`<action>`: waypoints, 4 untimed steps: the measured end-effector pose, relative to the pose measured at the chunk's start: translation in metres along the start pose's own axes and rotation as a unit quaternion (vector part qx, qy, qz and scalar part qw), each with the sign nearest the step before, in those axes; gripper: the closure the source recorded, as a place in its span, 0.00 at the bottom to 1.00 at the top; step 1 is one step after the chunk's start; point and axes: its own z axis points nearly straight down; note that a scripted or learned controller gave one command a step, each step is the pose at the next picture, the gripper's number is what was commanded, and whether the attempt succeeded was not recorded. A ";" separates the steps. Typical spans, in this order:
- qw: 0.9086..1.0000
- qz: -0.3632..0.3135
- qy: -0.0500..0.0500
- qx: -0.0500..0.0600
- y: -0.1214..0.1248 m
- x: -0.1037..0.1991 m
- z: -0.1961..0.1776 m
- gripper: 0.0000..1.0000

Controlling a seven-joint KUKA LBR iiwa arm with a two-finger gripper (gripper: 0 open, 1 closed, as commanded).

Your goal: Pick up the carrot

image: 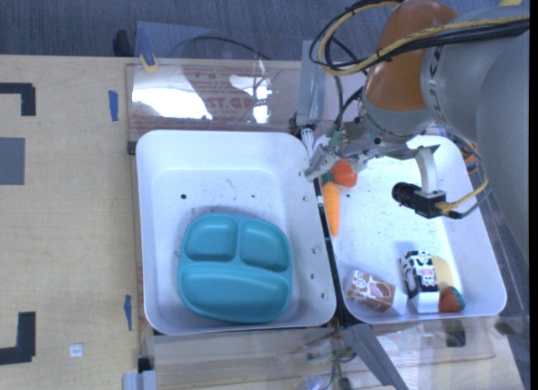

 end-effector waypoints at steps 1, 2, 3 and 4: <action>0.999 0.036 0.001 0.002 -0.061 0.042 0.000 0.00; 0.998 0.064 -0.001 0.003 -0.087 -0.014 0.000 0.00; 1.000 -0.031 -0.001 0.000 -0.036 -0.015 0.000 0.00; 0.999 -0.049 0.000 0.000 -0.028 0.030 0.000 0.00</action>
